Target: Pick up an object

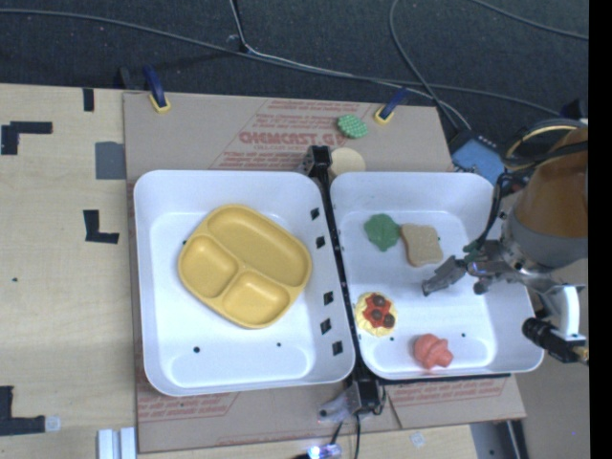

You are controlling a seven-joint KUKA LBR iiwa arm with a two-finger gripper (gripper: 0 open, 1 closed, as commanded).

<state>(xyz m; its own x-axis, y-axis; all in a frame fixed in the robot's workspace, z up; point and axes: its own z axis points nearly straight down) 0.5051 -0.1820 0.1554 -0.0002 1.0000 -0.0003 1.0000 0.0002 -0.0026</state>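
The dark two-finger gripper (442, 280) sits low in the right-hand shallow white bin (478, 191), reaching in from the right, and from where I stand nothing is between its fingers. They look slightly parted, though the metal there is dark and small enough that I would not swear to it. The fingertips point left, just below and beside a tan, toast-like flat slice (421, 244), close to it but not clearly touching.

Just left of that slice lies a green, leafy-looking soft lump (382, 231), the two nearly meeting edge to edge. Lower down in the same bin, near the divider, is a small round yellow piece topped with red and dark spots (376, 314), rather like a toy pizza. Toward the front wall rests a pinkish-red knobbly toy (433, 351), apart from the rest.

Behind the gripper the grey arm with its orange band (555, 208) fills the right side of the bench, hanging over the bin's right edge.

The left-hand white bin (153, 256) holds a yellow plastic divided tray with three compartments (245, 266), lying tilted on the diagonal. Both bins stand on a brown cardboard sheet (277, 132) printed with red lettering. On that sheet, behind the bins, lie a small green patterned disc (352, 125) and a pale beige round piece (348, 161).
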